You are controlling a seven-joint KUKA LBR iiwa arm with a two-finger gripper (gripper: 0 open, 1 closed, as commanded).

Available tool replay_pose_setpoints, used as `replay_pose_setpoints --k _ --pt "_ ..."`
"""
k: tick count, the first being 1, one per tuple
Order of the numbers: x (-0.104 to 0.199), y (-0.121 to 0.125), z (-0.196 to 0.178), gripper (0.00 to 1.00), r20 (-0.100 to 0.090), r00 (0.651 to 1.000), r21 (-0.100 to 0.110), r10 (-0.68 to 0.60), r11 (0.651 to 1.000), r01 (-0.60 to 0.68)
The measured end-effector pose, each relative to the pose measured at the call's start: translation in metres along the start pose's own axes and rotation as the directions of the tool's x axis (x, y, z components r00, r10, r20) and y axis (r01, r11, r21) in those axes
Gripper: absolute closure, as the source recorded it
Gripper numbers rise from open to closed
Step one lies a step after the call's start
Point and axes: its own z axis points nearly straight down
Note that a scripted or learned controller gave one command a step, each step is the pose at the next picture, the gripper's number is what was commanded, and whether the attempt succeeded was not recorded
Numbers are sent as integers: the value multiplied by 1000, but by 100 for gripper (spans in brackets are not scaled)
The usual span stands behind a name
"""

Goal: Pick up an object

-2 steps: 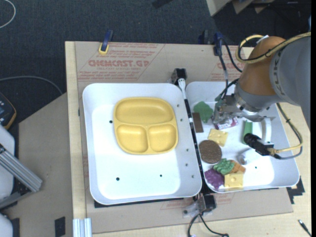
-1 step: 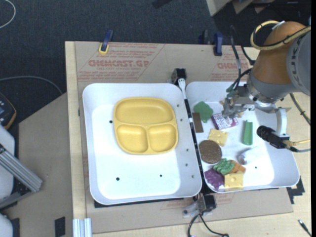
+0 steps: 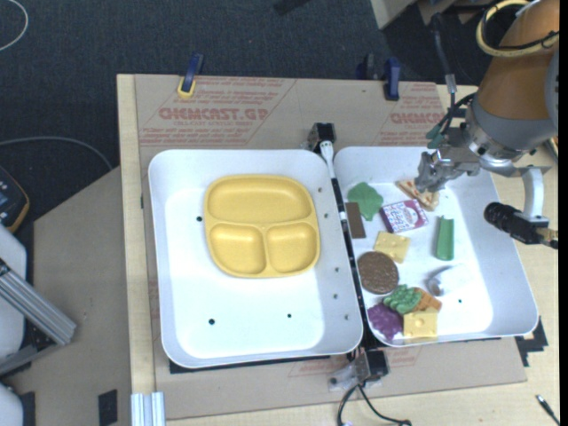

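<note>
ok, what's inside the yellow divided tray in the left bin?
The yellow tray shows three bare compartments, nothing in them. It covers part of the left bin floor, so whatever lies beneath is hidden.

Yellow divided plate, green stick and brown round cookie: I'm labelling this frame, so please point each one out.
Yellow divided plate [image 3: 260,199]: camera view, on its large upper compartment.
Green stick [image 3: 444,238]: camera view, at the middle of its length.
Brown round cookie [image 3: 378,272]: camera view, at the centre of its top face.

Yellow tray [image 3: 262,223]; white bins [image 3: 177,264]; green block [image 3: 444,238]; brown disc [image 3: 378,272].
</note>
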Motion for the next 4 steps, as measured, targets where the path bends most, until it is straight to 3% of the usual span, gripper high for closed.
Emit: replay_pose_setpoints --k 1,2,3,4 --pt "0 1 -2 100 -1 1000 5 0 1000 0" --pt "28 -32 1 100 -4 1000 12 -2 1000 2" --pt "75 -70 -9 100 -5 1000 12 -3 1000 3" --pt "86 -79 -1 100 -3 1000 12 0 1000 0"
